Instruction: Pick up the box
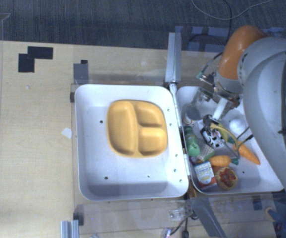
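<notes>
While my gripper [208, 122] hangs low in the right bin [262, 180], its state one I cannot tell, the small box [203, 173] lies unlifted just below it by a carrot [219, 160], so the pick remains undone.

Wooden bench [34, 148], dark carpet [83, 9]

The arm [269, 98] ran off the right edge and covered the right side of the right bin [222, 190]. The things under its wrist, beside the banana [226, 132], lay jumbled and too small to name. The box's [203, 173] label was blurred past reading. The surface [29, 148] was cut off at the left and bottom edges.
</notes>
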Controlling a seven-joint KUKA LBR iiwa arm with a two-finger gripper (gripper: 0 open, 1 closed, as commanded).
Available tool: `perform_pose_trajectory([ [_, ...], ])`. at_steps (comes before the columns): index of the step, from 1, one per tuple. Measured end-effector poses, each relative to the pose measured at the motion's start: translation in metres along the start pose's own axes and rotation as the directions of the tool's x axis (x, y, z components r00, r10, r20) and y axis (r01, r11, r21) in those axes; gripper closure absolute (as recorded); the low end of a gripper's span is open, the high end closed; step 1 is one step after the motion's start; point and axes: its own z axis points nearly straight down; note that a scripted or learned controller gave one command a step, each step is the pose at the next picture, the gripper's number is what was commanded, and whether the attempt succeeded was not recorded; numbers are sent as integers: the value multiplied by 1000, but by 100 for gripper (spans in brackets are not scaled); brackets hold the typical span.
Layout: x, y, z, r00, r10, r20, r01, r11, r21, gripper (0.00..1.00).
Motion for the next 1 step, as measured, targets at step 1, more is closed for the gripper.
perform_pose_trajectory([
  [1,5,2,-14,1000,-10,-8,10,1000,-17,100],
])
